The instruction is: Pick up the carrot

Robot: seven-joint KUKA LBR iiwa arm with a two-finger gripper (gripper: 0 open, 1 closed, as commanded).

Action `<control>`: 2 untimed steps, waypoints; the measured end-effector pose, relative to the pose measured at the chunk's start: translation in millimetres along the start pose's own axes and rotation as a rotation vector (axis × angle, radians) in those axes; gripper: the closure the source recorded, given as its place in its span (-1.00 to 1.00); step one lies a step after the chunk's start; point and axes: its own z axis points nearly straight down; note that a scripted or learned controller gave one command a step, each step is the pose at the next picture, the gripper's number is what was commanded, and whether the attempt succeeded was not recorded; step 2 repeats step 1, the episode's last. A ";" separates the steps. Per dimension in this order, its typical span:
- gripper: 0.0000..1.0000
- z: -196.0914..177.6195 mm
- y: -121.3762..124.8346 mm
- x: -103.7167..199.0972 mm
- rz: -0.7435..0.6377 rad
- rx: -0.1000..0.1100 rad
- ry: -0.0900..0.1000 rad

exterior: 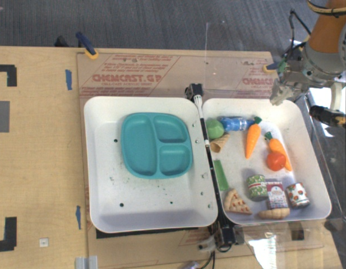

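Observation:
An orange carrot [251, 141] with a small green top lies in the right bin [314, 150], near its back middle, pointing toward the front. A second carrot-like orange piece [277, 146] with a green top lies just to its right, touching a red tomato [276, 161]. My gripper [281, 93] hangs over the right bin's back rim, up and to the right of the carrot and well apart from it. Nothing is seen held in it.
The right bin also holds a blue bottle [235, 123], a green fruit [215, 129], a cone [219, 143], a green stick [220, 174], a pizza slice [236, 202] and several small cans [276, 194]. A teal divided plate [157, 144] sits in the left bin [100, 167].

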 end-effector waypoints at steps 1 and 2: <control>-1.00 2.1 -0.8 0.4 0.000 0.004 0.001; -1.00 2.1 -0.8 0.4 0.000 0.004 0.001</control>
